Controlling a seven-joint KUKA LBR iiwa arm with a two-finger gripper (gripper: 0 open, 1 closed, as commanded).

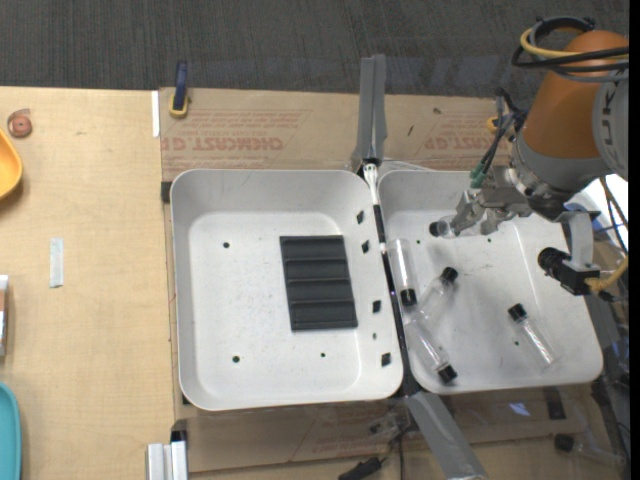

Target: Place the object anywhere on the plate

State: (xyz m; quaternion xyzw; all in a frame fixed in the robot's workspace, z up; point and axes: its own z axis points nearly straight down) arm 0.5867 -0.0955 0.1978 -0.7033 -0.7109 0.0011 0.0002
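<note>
A black ribbed plate lies flat in the middle of the left bin. Several clear vials with black caps lie in the right bin: one along its left wall, one near the middle, one at the front left, one at the right. My gripper hangs over the back left part of the right bin, well to the right of the plate. A small black tip shows at its lower end; whether that is a vial cap is unclear.
A raised divider with black clips separates the two bins. The arm's orange band and cables hang over the right bin's back right corner. Cardboard lies behind the bins. A wooden bench top lies to the left.
</note>
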